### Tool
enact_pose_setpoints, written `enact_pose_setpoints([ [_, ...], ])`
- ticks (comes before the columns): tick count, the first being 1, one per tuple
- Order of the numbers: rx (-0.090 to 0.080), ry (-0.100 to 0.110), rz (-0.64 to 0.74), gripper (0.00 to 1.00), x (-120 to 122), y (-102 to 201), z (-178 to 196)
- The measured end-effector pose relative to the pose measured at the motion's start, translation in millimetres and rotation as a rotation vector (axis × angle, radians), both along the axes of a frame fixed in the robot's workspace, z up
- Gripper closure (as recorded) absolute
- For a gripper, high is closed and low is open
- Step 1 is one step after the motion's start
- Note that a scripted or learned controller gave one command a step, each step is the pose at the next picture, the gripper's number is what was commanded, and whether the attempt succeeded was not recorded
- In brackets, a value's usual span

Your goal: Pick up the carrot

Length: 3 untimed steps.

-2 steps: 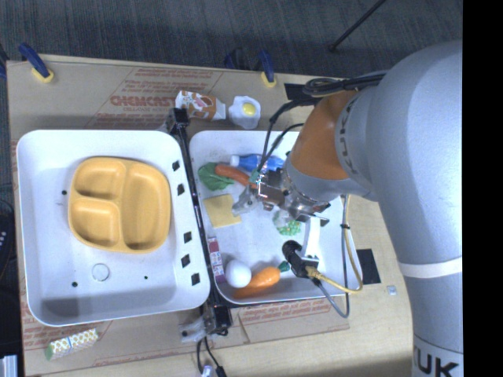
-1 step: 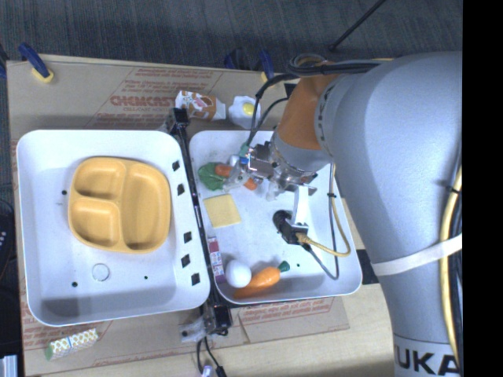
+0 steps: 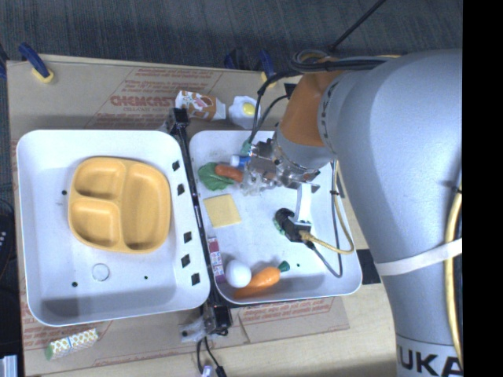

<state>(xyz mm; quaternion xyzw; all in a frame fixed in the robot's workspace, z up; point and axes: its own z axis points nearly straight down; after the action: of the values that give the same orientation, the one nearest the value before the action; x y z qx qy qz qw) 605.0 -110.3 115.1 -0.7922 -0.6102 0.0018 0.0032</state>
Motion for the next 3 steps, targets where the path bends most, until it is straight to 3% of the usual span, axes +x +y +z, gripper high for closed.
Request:
enact_pose_setpoints([
  [1,-0.002,0.000,-0.166,1.00,-69.2,17.8,-9.6],
  [2,0.000,-0.004,0.273,1.00,-111.3,-78.2,-23.3],
  [3,0.000,-0.004,0.274,0.00,-111.2,-77.6,-23.6],
])
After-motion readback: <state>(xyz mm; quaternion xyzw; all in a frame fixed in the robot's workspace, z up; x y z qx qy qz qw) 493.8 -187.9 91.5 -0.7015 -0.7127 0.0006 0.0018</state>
